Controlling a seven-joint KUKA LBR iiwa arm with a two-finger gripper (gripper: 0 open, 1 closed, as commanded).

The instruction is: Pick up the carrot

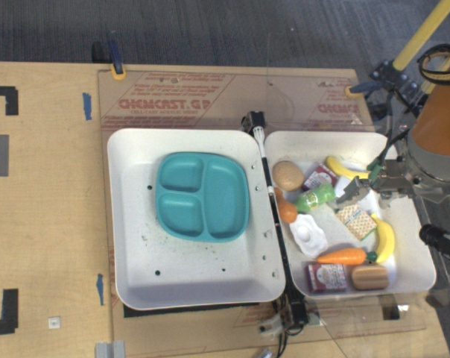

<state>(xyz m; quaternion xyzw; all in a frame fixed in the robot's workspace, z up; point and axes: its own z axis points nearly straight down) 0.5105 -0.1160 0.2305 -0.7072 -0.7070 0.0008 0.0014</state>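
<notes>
Carrot (343, 257) near right bin's (426, 274) front edge, pincer (357, 189) apart, opening unclear.

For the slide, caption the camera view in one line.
KUKA arm's gripper hovers in the right bin, the carrot lying untouched near its front beside a banana.

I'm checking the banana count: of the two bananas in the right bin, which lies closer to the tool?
The upper banana, at the bin's far side, just left of the tool. The other banana lies lower, by the carrot.
</notes>
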